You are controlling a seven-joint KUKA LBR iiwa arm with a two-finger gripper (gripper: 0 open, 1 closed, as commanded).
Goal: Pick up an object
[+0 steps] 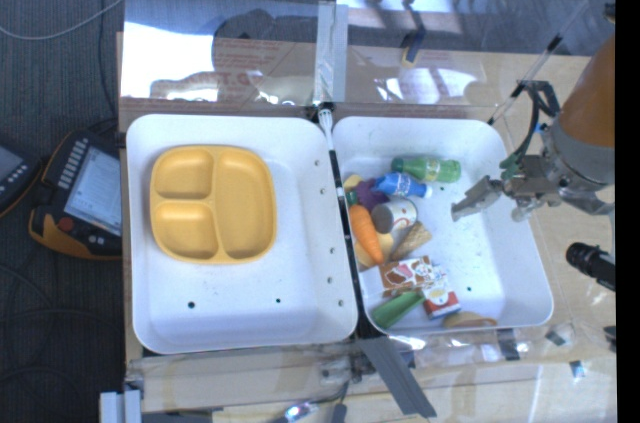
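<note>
- Camera view: the gripper [497, 199] hangs over the right side of the right bin [520, 281], its fingers spread apart with nothing between them; one finger points left toward the pile, the other sits nearer the wrist.
- The things to pick from lie crowded along the left side of that bin: a green bottle [428, 169] at the top, a blue bottle [404, 184] just below it, a small can [392, 213], a carrot [366, 233] against the divider, a printed box [420, 281] and a green vegetable [396, 309] lower down.
- The left bin [200, 311] holds a yellow divided plate [213, 203].
- Judged step: the approach, before any grasp; nothing is lifted yet.
- Next move calls for shifting left over one piece, most likely the green bottle at the edge of the pile, lowering, then closing.
</note>
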